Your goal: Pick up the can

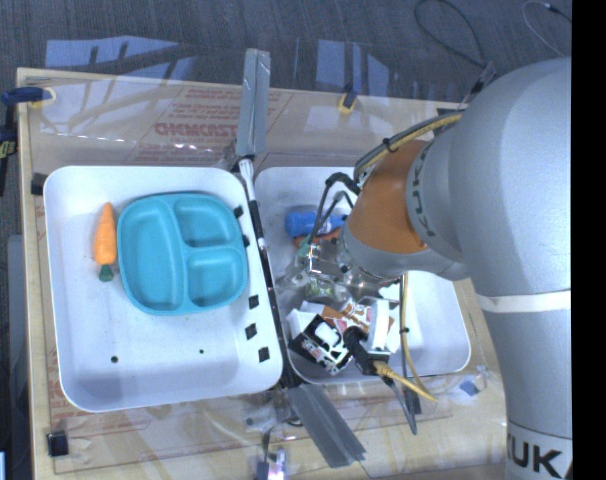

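My arm reaches down into the right bin (445, 320), its orange band (383, 218) above the wrist. The gripper (335, 320) hangs low over the bin's front left part, among clutter. A black-and-white object (318, 345), possibly the can, lies right under the gripper near the bin's front wall. I cannot make out whether it sits between the fingers. A blue object (301, 220) lies at the back left of the same bin, beside the wrist. The arm hides most of the bin's middle.
The left bin (133, 368) holds a light blue divided tray (183, 251) and an orange carrot toy (105, 238) at its left. A metal divider (253, 98) runs between the bins. A yellow cable (408, 363) trails over the right bin's front.
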Robot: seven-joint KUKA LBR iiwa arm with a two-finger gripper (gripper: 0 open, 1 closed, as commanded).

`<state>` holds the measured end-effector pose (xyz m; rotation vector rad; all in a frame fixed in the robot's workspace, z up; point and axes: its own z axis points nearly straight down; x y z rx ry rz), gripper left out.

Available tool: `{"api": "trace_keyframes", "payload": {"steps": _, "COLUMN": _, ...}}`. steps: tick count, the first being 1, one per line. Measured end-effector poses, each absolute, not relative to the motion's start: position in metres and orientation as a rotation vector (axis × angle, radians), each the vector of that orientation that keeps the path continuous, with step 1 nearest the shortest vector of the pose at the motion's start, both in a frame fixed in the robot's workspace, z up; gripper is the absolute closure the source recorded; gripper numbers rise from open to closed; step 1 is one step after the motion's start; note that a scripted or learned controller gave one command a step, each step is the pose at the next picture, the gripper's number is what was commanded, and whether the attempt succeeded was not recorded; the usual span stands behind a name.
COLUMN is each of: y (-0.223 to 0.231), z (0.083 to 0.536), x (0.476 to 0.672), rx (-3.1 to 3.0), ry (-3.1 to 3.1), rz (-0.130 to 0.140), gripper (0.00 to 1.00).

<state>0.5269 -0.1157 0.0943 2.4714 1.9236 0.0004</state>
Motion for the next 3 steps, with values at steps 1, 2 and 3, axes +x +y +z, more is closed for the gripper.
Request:
{"api": "trace_keyframes", "payload": {"steps": 1, "y": -0.15, "z": 0.092, "x": 0.58, "rx": 2.582, "ry": 1.795, "rz": -0.004, "gripper": 0.0}}
{"api": "trace_keyframes", "payload": {"steps": 2, "y": -0.133, "z": 0.09, "x": 0.524, "rx": 2.615, "ry": 1.75, "rz": -0.007, "gripper": 0.0}}
{"api": "trace_keyframes", "payload": {"steps": 3, "y": -0.142, "z": 0.091, "x": 0.586, "rx": 2.652, "ry": 1.692, "rz": -0.003, "gripper": 0.0}}
